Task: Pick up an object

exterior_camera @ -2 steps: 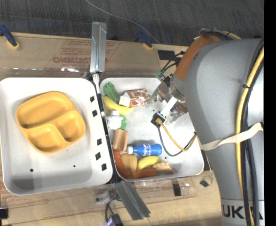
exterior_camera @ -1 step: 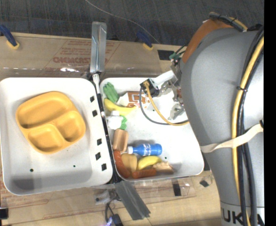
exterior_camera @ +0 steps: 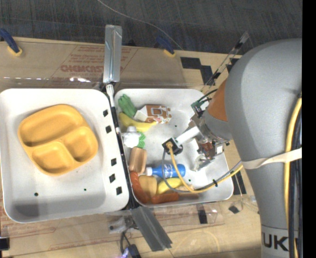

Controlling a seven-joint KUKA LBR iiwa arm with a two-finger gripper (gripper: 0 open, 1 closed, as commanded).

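Over the right shallow white plastic bin (exterior_camera: 163, 97), toward three o'clock: grey KUKA arm (exterior_camera: 265, 117) with orange band, reaching down, gripper (exterior_camera: 206, 153) low above bare bin floor. Fingers' state: cannot tell, too blurred and partly hidden by the wrist. Along the bin's nine o'clock wall, a crowded column: green plastic vegetable (exterior_camera: 126, 105) at twelve, yellow toy banana (exterior_camera: 136, 124) below, white-and-brown printed carton (exterior_camera: 156, 113) beside, tan cylindrical piece (exterior_camera: 137, 158), blue-and-white small bottle (exterior_camera: 168, 171), red and yellow toy foods (exterior_camera: 155, 190) at six. Inside the left shallow white plastic bin (exterior_camera: 18, 208): yellow three-compartment plastic tray (exterior_camera: 58, 138), tilted, upper centre. Beneath both, brown cardboard-covered tabletop (exterior_camera: 50, 58).
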